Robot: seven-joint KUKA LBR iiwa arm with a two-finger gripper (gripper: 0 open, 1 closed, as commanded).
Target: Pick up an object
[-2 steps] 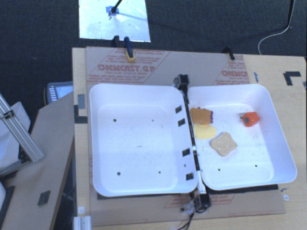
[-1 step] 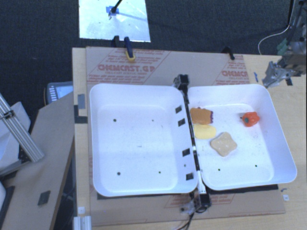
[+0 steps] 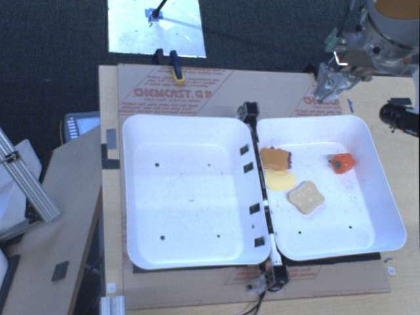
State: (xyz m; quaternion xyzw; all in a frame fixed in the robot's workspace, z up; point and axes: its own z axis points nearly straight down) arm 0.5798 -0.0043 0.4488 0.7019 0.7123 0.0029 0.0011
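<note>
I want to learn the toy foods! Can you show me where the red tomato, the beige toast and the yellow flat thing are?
red tomato [image 3: 341,163], camera view, middle of its red body.
beige toast [image 3: 306,197], camera view, centre of its top face.
yellow flat piece [image 3: 280,180], camera view, middle of its surface.

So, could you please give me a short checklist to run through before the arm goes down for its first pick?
1. Objects in reach: ok. Orange piece, yellow piece, beige piece and red piece lie in the right bin.
2. Gripper clear of bin: ok, above its far rim.
3. Gripper carrying nothing: ok.
4. Isolated target: ok, red piece lies apart.
5. Orange, yellow, beige spacing: not ok, clustered, seemingly touching.
6. Gripper opening: cannot tell.
</note>
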